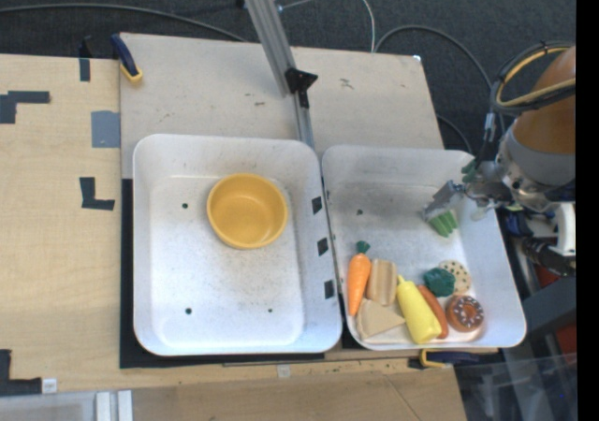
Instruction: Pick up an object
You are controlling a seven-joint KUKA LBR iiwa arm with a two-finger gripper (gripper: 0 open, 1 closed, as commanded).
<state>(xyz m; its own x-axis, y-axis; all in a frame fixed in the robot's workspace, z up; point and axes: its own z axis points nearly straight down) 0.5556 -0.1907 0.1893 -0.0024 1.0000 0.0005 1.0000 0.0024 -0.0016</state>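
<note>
Jaws [443,211] closed on a green object [444,222] over the right bin [393,176], toy foods [412,302] heaped in its near corner, yellow bowl [247,210] in the left bin [168,260].

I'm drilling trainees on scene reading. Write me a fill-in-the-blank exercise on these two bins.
1. The yellow bowl sits in the ____ bin.
2. The toy carrot lies in the ____ bin, next to a tan wedge.
3. The pincer hangs over the right bin, at a small ____ object.

Missing words: left; right; green
</note>
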